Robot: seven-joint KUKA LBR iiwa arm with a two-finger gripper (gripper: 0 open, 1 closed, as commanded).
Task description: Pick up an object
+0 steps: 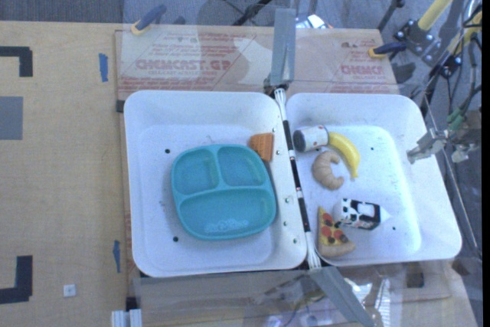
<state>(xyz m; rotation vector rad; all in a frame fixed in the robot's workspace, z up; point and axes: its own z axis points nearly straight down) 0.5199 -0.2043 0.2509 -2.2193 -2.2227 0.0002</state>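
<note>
Croissant (330,169), beside the banana (346,152) in the right bin (406,188), looks light and stiff, best pinched across its middle; the end effector's (423,150) opening I cannot tell.

Left bin (145,119): teal divided plate (223,191); orange block (262,145) at its upper right corner.
Right bin (406,119): grey can (309,138) touching banana (346,152); croissant (329,169) below; black-and-white toy (360,214); pizza slice (333,233) near front edge.
</note>
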